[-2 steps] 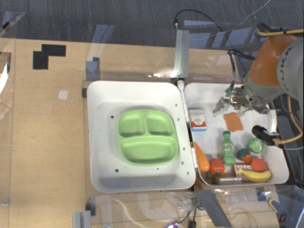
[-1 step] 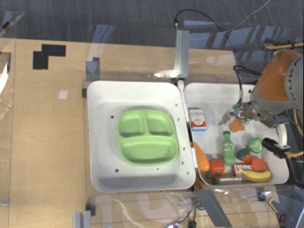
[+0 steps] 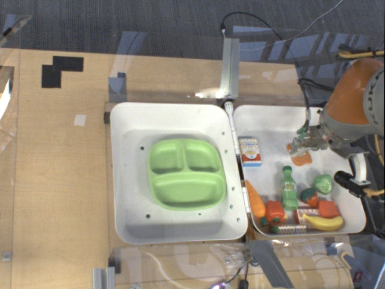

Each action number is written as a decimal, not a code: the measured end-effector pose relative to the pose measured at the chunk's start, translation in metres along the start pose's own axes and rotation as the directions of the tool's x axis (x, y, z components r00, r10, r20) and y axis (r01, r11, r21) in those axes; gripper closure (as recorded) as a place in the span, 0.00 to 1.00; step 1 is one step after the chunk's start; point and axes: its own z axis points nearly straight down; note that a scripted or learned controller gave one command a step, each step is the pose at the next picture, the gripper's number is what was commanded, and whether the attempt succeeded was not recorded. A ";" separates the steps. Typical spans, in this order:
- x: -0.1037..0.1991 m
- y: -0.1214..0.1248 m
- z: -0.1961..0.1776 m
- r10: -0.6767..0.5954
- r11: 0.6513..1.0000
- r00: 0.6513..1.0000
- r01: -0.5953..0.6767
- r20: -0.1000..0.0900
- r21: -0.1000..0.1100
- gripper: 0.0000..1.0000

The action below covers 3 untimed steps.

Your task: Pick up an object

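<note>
My gripper (image 3: 304, 142) hangs over the upper right part of the right bin (image 3: 271, 122), below the orange band of the arm. A small orange piece (image 3: 301, 158) lies directly under its tip, touching or nearly touching it; whether it is gripped is not visible. Lower in the same bin are a green bottle (image 3: 289, 188), a carrot (image 3: 256, 201), a red pepper (image 3: 275, 211), a round green item (image 3: 323, 184), a red block (image 3: 328, 208) and a banana (image 3: 325, 223). A small white and red carton (image 3: 249, 150) sits near the bin's left wall.
The left bin (image 3: 129, 131) holds a green divided plate (image 3: 186, 173) in its middle. A metal post (image 3: 230, 65) stands behind the wall between the two bins. Black cable and a black part of the arm (image 3: 355, 185) sit at the right bin's right edge.
</note>
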 end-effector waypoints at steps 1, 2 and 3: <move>0.049 0.068 -0.046 0.029 0.999 1.000 -0.029 -0.006 0.015 1.00; 0.049 0.067 -0.046 0.028 0.999 1.000 -0.028 -0.006 0.016 0.00; 0.073 0.040 0.007 -0.042 0.999 0.999 0.042 -0.001 -0.006 0.00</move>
